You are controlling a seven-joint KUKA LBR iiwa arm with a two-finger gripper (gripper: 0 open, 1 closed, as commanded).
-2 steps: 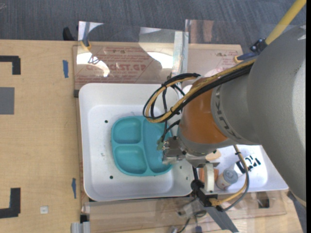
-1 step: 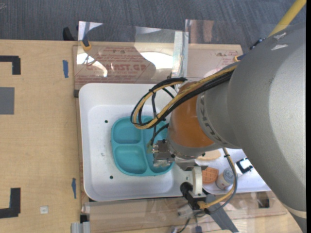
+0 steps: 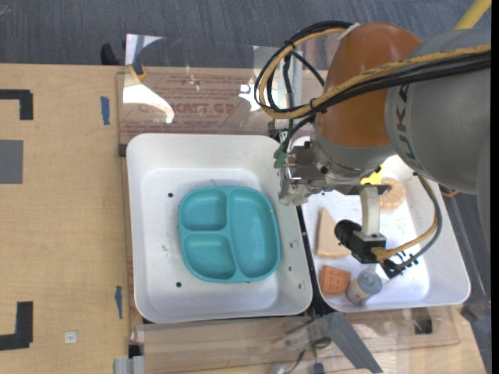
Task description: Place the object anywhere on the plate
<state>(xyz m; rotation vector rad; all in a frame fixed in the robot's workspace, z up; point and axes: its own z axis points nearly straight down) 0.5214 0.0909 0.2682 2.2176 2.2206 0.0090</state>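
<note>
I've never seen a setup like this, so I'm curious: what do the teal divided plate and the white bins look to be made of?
The plate looks like moulded plastic: even teal colour, rounded dividers, a soft satin sheen. The white bins also look like plastic, thin and formed, judging by their rounded corners and smooth matte walls; painted metal cannot be ruled out.

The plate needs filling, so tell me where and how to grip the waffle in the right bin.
Grip the waffle across two opposite straight edges, coming straight down from above. It appears to lie flat near the right bin's front rim, so there is no face to pinch. Favour its left and front edges: a small grey object crowds its right side.
</note>
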